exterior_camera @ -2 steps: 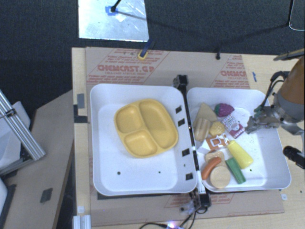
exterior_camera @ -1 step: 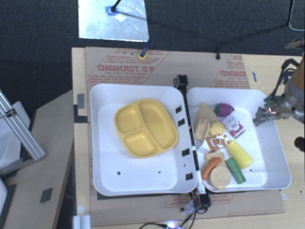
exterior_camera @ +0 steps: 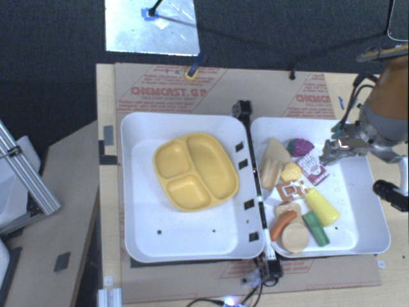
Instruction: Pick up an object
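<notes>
Toy food (exterior_camera: 298,204) lies heaped at the left of the right bin (exterior_camera: 370,232) — easy pickings — while the yellow plate (exterior_camera: 194,170) fills the left bin (exterior_camera: 140,235); the gripper (exterior_camera: 333,149) hovers beside the heap, its fingers' opening impossible to tell, nothing visibly held.

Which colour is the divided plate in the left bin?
Yellow; the plate shows clearly in the camera view.
</notes>
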Available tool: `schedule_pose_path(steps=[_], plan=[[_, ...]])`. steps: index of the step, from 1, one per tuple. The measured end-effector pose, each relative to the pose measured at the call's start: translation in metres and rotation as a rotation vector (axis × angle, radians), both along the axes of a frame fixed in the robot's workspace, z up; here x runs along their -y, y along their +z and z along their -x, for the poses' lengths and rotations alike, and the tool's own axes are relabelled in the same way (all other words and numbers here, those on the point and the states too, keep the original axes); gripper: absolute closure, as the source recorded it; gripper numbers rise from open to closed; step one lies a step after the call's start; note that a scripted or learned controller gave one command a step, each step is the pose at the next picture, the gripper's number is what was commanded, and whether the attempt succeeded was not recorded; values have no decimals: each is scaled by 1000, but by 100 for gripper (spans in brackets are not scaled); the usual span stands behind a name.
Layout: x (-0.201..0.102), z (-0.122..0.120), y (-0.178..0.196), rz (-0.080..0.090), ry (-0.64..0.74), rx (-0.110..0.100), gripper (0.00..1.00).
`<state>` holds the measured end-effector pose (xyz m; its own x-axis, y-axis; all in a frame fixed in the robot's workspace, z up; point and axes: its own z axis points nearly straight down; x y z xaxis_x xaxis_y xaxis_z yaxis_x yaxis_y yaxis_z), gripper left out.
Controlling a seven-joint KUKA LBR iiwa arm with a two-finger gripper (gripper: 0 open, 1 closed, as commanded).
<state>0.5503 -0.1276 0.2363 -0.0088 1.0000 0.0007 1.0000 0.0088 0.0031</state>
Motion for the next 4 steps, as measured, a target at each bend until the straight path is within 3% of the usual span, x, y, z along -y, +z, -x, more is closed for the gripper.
schedule_pose_path(steps=[2, 3, 4], plan=[[-97, -22, -6, 0, 0, 0, 100], [-145, -16, -5, 0, 0, -3, 100], [-198, -26, -22, 0, 0, -2, 100]])
